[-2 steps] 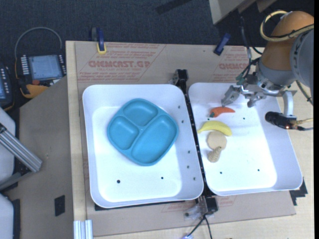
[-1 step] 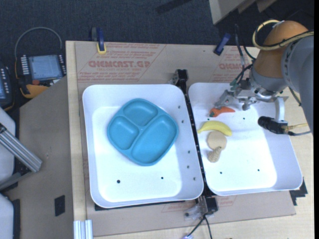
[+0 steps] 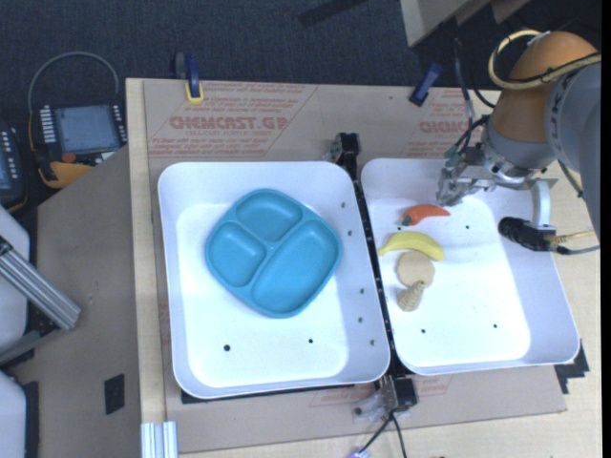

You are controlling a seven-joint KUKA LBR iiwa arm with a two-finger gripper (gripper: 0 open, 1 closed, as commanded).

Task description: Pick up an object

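- Over the right bin (image 3: pixel 477 318), near its far left corner: gripper (image 3: pixel 460 187), pointing down at the end of the grey arm (image 3: pixel 578 113), which comes in from the right edge.
- Open or closed: cannot tell from this slant.
- Just nearer than the gripper, close to the right bin's left wall: orange carrot-shaped toy (image 3: pixel 428 213), lying flat with its green end toward that wall; contact with the gripper unclear.
- Next toward the near edge, still along the left wall: yellow banana (image 3: pixel 412 245), lying crosswise, ends curving toward the near edge.
- Touching the banana's near side: tan lumpy piece (image 3: pixel 413 277), stretched toward the near edge.
- In the left bin (image 3: pixel 258 351), about the middle and a little toward its far edge: blue divided plate (image 3: pixel 275 253), three compartments, turned at a slant to the bin walls.
- Under both bins, side by side: brown board (image 3: pixel 286 113) with red lettering.
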